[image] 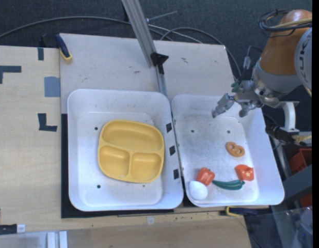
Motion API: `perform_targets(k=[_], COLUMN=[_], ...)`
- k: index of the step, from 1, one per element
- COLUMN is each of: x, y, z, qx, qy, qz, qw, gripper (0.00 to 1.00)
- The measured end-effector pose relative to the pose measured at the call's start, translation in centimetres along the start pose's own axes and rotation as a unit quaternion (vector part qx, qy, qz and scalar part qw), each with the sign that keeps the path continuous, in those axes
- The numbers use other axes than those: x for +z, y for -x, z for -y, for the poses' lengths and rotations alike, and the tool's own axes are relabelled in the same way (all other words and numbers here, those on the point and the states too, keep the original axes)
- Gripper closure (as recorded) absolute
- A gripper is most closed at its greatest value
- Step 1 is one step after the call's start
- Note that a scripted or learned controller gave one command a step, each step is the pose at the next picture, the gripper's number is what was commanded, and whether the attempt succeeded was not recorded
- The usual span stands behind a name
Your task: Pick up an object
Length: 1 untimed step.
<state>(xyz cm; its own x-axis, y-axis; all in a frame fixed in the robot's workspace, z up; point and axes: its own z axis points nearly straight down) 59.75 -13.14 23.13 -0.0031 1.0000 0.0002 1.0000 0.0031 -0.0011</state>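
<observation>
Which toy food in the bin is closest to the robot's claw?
The brown pretzel. It lies highest in the right bin, right below the gripper. The two red peppers, the green chili and the white egg all sit farther down, by the bin's near edge.

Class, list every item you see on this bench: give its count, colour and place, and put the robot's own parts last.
Bins: two, white, side by side.
Divided plate: one, yellow, left bin.
Pretzel: one, orange-brown, right bin, middle right.
Red pieces: two, right bin, near front.
Chilli: one, green, between the red pieces.
Egg: one, white, right bin's front left corner.
Clamp: one, blue and yellow, bench's back left.
Arm: one, grey with orange band, right.
Gripper: one, grey, above right bin's back edge, jaws open, holding nothing.
</observation>
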Motion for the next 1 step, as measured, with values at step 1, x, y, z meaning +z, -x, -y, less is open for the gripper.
perform_targets(k=[1], x=[-0.01], y=[0.00], z=[0.00], qx=[0.000], qy=[0.000], qz=[0.000], qw=[1.0000], gripper=[0.00])
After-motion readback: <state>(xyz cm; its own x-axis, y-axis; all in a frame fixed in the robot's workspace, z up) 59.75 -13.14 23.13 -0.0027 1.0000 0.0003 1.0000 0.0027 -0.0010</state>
